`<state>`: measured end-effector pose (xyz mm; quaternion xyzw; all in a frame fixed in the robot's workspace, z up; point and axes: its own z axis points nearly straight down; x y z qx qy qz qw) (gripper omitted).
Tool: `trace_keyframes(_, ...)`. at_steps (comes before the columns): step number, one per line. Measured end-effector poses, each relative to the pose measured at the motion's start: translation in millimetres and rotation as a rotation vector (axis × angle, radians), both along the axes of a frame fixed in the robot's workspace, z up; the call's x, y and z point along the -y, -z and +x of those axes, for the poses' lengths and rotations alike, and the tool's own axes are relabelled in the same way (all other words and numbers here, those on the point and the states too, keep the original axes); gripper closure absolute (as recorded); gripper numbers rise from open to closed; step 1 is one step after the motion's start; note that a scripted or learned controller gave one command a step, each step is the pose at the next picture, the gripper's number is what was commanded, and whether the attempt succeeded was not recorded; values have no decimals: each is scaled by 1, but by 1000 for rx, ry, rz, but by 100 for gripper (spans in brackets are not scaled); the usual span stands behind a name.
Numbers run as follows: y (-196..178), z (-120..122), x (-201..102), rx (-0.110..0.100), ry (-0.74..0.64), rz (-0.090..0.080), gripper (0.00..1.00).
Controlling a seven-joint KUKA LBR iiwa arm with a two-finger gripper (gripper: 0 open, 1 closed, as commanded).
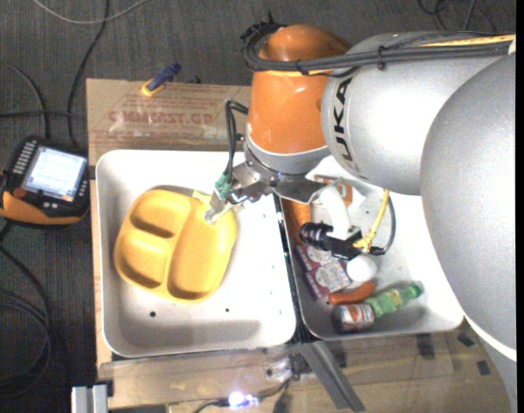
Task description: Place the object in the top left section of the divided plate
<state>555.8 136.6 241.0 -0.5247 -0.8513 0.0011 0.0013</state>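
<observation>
End effector (220, 198) is sitting right over the yellow divided plate (177, 243), at the plate's edge nearest the right bin. We can make out something small and greenish (223, 184) at the tips, but it's too tiny and blurry to say whether it's a held object or part of the tool, so we can't tell how open the end effector is or whether it has hold of anything.

Progress-wise, our guess is we're at the placing stage and not done: none of the plate's sections has anything visible in it.

Plate looks like smooth moulded plastic, glossy, with rounded ridges splitting it into three wells. It lies in the left bin (132, 334), a shallow matte white tray with rounded corners. Right bin (438, 321) holds a jumble: a green bottle (391, 299), a can (356, 317), a crinkly packet (326, 274).
</observation>
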Motion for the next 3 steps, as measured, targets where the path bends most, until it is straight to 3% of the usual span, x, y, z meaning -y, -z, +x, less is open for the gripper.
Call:
trace_keyframes(1, 17, -56, -32, 0, -171, 0, 100)
trace_keyframes(2, -20, -72, -56, 2, -233, 2, 100)
trace_keyframes(3, -17, -72, -66, 2, -356, -2, 100)
